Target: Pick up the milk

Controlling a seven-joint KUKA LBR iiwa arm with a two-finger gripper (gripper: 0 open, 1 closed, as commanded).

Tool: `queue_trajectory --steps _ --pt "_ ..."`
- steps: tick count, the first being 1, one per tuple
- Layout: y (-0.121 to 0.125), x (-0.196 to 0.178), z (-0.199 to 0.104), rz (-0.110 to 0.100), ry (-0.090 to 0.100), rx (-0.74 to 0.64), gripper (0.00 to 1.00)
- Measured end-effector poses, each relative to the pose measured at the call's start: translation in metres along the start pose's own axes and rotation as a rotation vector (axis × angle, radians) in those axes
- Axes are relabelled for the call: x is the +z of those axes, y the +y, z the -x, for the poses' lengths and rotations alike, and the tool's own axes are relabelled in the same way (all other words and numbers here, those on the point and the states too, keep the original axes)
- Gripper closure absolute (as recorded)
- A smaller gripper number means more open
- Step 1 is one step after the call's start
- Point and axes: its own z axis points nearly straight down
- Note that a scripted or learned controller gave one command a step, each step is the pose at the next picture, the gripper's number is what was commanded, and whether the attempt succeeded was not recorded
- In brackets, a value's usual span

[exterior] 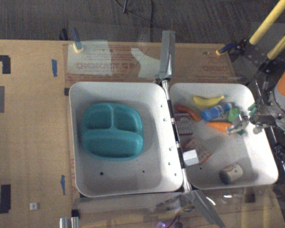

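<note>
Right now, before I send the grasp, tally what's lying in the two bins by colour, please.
Teal: 1, divided tray, left bin
Yellow: 1, banana
Blue: 1, bottle
Green: 1, small item
Orange: 2, carrots
White: 1, small carton
Tan: 1, cylinder
Reddish packets: 2
Total: 10

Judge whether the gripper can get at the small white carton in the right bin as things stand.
Probably yes. The carton lies uncovered against the bin's left wall, apart from the gripper. That wall may crowd one finger.
</note>
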Motion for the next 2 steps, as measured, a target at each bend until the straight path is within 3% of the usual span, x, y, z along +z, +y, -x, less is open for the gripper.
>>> queue_trajectory --steps 1,2 --pt "0.012 -0.218 0.049 0.003 -0.003 0.102 0.0" --pt "-0.008 -0.073 0.047 0.001 -0.001 0.096 0.0"
